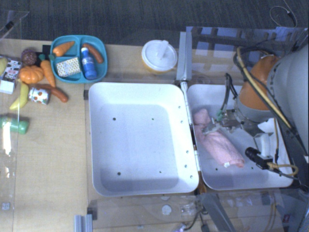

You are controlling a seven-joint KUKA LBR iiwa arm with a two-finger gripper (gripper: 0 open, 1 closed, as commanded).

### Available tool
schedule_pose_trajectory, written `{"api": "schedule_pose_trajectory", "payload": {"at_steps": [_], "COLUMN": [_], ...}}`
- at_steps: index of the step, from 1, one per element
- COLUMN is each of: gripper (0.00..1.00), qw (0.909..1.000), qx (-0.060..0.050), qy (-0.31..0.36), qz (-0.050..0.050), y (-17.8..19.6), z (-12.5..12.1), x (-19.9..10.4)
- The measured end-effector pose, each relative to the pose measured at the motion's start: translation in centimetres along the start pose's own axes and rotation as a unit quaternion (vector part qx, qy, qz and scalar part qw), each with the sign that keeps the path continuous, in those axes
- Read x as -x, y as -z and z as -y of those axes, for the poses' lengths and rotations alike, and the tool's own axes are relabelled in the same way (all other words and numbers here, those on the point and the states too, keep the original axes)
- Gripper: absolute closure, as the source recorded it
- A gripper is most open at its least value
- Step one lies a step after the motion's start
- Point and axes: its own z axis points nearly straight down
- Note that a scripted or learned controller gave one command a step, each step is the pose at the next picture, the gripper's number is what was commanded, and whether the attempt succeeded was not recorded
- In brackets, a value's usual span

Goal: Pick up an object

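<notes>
Right white bin: pink cloth lengthwise upper-left to lower-right, end effector grip indiscernible.

Hand fingers blurred; arm cut off right.

A grey KUKA arm with a rounded, smooth casing carries an orange band above its wrist. Black and yellow cables loop across the band and trail down beside the wrist. The gripper is a small cluster of metal and dark parts, with a black fitting below it.
</notes>
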Motion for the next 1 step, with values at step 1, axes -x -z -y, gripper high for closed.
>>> {"api": "schedule_pose_trajectory", "payload": {"at_steps": [1], "gripper": [0.00], "qw": [0.9997], "qx": [-0.001], "qy": [0.025], "qz": [0.000], "y": [-0.07], "z": [-3.95], "x": [0.36]}}
